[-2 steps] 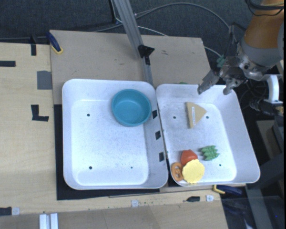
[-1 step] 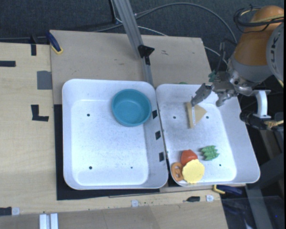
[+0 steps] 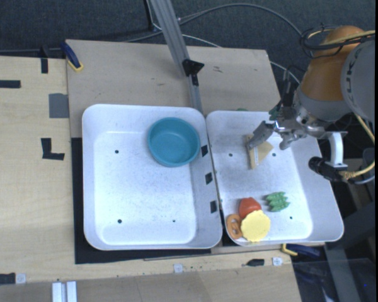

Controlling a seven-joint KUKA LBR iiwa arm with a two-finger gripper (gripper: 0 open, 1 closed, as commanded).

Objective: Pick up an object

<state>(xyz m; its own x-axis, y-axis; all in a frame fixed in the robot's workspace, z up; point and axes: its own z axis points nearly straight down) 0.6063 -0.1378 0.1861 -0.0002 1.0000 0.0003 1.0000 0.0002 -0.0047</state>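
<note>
Cheese-coloured wedge (image 3: 259, 154) is lying in the right bin (image 3: 302, 187), towards its far half, and the pincer (image 3: 264, 138) is hanging right over it, reaching in from the right. Its two fingers are looking spread, one dark fingertip (image 3: 252, 139) touching or just above the wedge's far end, but I am not seeing the wedge caught between them, so I would not call it held.

The wedge is looking like a small toy piece of food, probably light and stiff, with flat slanted faces that could slide out of a loose pinch. To my eye the best hold is across its narrow width, fingers on the two long flat sides near the thicker end.

Nearer to me in the same bin, a red piece (image 3: 249, 206), a yellow piece (image 3: 256, 226) and an orange slice (image 3: 233, 226) are crowding together at the near-left corner, with a green piece (image 3: 277, 201) just to their right. All are sitting well apart from the wedge.

The left bin (image 3: 132, 206) is carrying a blue bowl (image 3: 173, 141) near its far right corner. Both bins are resting side by side on the surface (image 3: 126, 68).
</note>
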